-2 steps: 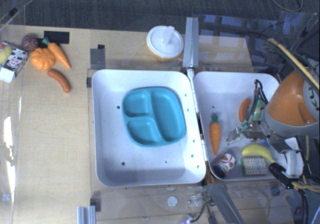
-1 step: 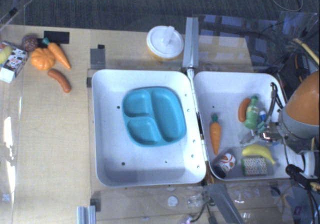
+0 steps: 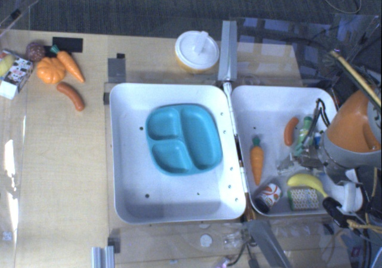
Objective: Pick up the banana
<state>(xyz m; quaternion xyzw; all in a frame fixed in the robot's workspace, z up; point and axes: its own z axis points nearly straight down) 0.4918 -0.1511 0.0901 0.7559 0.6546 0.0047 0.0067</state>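
Nearest the camera, along the bottom edge of the camera view, a bare strip of wooden bench (image 3: 59, 201) is showing below the two white bins.

Above it, the left bin (image 3: 128, 141) is holding one blue divided plate (image 3: 182, 138) with three compartments. The right bin (image 3: 262, 105) is holding the clutter: one toy carrot (image 3: 256, 162) lying lengthwise near the bin's left wall, one small red sausage-like piece (image 3: 290, 131) further right, one round patterned can (image 3: 270, 194) in the bottom left corner, and one green scouring pad (image 3: 304, 199) along the bottom wall. The banana (image 3: 307, 182), the only one, is lying curved just above the pad, touching or nearly touching it.

The arm is reaching in from the right, its orange band (image 3: 352, 126) hanging over the bin's right side. The gripper (image 3: 307, 156) is hovering just above the banana, among wires and a green part; whether it is released or clenched cannot be told from this angle, and no object is visibly between its tips.

Judging risks: the pad is crowding the banana, so a descent slightly too low in the frame could be catching the pad instead, and the banana's curve could be letting it roll out of a pinch.

Outside the bins are sitting one white lidded cup (image 3: 197, 51), one orange pumpkin (image 3: 50, 70), a second carrot (image 3: 71, 65) and a second sausage (image 3: 71, 96).
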